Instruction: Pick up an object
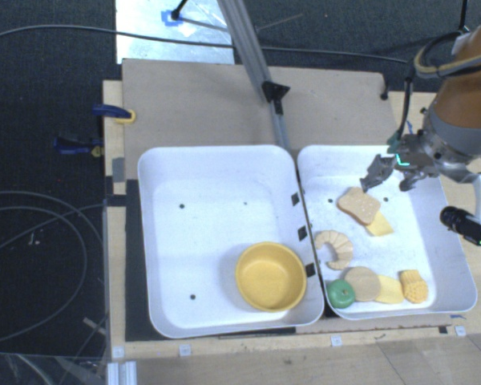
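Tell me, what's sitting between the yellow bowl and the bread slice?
In the camera view, the croissant lies between the yellow bowl and the bread slice, just past the bins' shared rims.

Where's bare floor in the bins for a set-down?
Left bin: all bare apart from the yellow bowl at its near right corner. Right bin: a bare strip along the far wall, under the gripper. Crowded: toast, croissant, and the near-edge row from green piece to corn.
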`<state>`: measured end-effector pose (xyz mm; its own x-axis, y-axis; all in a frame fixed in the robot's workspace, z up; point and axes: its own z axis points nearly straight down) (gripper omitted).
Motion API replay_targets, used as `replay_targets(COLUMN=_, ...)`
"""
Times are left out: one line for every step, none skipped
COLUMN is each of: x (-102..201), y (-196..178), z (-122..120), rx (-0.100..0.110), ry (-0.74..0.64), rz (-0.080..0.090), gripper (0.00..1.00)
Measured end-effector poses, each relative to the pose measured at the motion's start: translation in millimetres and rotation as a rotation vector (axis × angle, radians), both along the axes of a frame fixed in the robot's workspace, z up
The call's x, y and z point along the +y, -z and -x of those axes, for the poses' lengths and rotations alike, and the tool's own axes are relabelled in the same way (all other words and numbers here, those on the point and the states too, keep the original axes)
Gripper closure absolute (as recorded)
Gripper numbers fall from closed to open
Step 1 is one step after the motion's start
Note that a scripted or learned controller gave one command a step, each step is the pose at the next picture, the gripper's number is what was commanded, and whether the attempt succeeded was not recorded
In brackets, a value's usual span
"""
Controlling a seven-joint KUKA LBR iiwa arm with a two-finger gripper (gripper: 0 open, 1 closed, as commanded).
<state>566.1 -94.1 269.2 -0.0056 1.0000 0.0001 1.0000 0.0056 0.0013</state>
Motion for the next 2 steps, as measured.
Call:
replay_targets(x=-0.1, y=-0.3, z=-0.2, rx=-0.001, ry=0.0, rz=0.0, gripper=0.0)
replay_targets(x=4.6, y=56.2, z=-8.6, rx=0.004, ry=0.003, rz=0.0, gripper=0.0)
